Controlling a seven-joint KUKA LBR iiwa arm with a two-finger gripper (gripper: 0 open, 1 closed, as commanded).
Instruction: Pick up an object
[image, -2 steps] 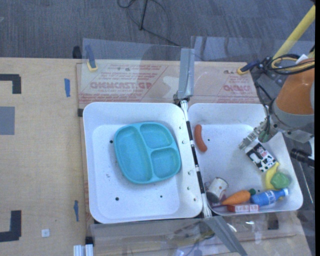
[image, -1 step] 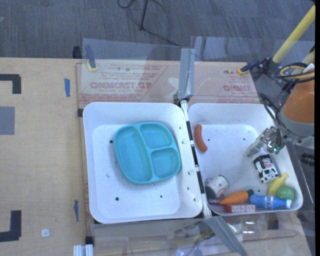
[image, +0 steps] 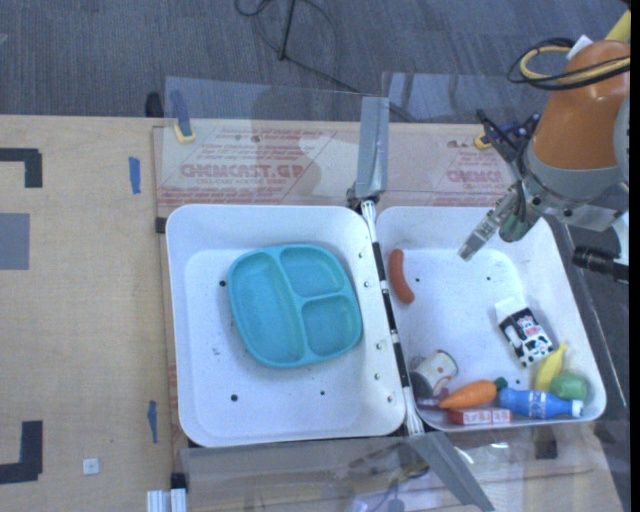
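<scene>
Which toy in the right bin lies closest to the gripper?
The reddish-brown sausage, alone by the divider; the other toys cluster along the bin's near edge, farther from the gripper.

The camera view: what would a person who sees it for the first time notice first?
The eye goes first to the big turquoise divided plate, lying alone in the left bin. Next comes the grey and orange arm at the upper right, its end effector hanging over the right bin. Small toys crowd that bin's near right corner, among them a carrot and a blue bottle.
</scene>
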